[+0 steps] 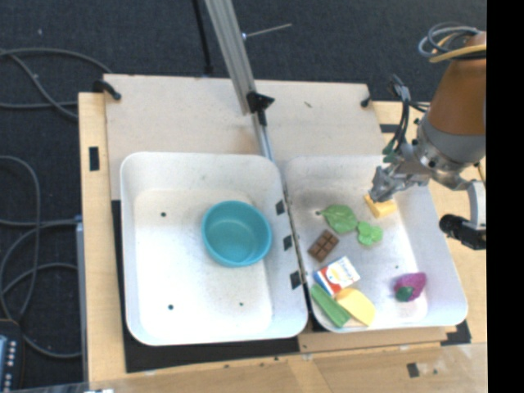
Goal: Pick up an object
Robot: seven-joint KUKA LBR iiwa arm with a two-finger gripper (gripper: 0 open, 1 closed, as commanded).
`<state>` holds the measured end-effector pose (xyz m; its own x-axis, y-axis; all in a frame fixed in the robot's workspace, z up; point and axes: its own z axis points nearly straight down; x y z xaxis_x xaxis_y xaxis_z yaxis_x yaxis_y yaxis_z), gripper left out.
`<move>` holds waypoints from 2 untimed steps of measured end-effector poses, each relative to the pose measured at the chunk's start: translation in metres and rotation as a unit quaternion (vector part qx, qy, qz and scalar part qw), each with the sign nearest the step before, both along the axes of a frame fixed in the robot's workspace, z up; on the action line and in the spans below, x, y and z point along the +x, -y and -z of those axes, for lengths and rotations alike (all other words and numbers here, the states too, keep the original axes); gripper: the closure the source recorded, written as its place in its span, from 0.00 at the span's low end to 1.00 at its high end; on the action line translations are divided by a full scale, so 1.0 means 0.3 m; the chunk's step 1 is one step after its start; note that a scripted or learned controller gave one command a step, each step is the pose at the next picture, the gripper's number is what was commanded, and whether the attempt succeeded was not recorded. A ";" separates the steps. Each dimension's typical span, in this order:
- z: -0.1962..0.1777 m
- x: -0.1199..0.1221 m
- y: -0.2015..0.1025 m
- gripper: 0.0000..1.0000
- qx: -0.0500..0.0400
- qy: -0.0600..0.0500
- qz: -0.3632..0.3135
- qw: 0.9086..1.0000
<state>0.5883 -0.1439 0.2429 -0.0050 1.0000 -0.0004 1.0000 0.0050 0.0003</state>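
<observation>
My gripper (382, 195) hangs over the upper right part of the right bin (434, 228), right above a small yellow block (379, 208) that lies on the bin floor. The block peeks out just below the fingertips. Other pieces in this bin are two green leafy shapes (339, 217) (370, 235), a brown chocolate bar (324, 245), a white and red card (336, 275), a green strip (328, 306), a yellow wedge (357, 306) and a purple piece (409, 286).
The left bin (147, 219) holds a teal bowl (236, 232). A metal post (233, 43) rises between the bins at the back. Cables lie on the dark floor to the left.
</observation>
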 end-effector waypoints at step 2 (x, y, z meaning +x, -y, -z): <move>0.025 -0.067 -0.392 1.00 0.001 0.000 -0.001 1.000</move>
<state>0.5682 -0.0264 0.2353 -0.0070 1.0000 0.0008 1.0000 0.0070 -0.0003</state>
